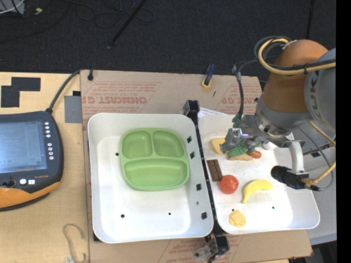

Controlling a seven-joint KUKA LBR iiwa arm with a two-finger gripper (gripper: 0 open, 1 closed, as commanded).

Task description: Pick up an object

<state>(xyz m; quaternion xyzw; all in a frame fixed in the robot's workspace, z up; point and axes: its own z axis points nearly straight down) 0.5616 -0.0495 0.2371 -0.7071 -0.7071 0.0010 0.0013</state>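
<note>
Gripper (239, 144) sat low in right bin (307, 215), at toy pile (244, 152); grip state unclear. Tomato (229, 184) & banana (255, 189) lay at its 6 o'clock.

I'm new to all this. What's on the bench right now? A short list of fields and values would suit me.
left bin: holds a green divided plate
right bin: holds a tomato, banana, brown block, small yellow piece and a greenish toy with an orange part
arm: reaches in over the right bin
pincer: down at the greenish toy; grip unclear
tablet: left of the bins
</note>
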